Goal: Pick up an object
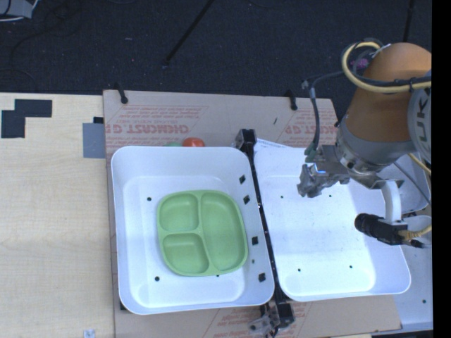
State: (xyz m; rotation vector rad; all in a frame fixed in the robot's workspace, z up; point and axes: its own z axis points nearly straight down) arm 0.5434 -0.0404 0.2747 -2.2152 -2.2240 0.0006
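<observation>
Beyond the counter (49, 217) the floor (211, 41) is dark, speckled carpet, with black cables (194, 16) trailing across it toward the far side. The counter itself has a pale wood-grain top, with black (25, 115) and grey (92, 139) rectangular patches near its far left edge. A sheet of brown cardboard (155, 122) printed with red lettering lies flat on it, and the light falls evenly from above, without hard shadows.
</observation>
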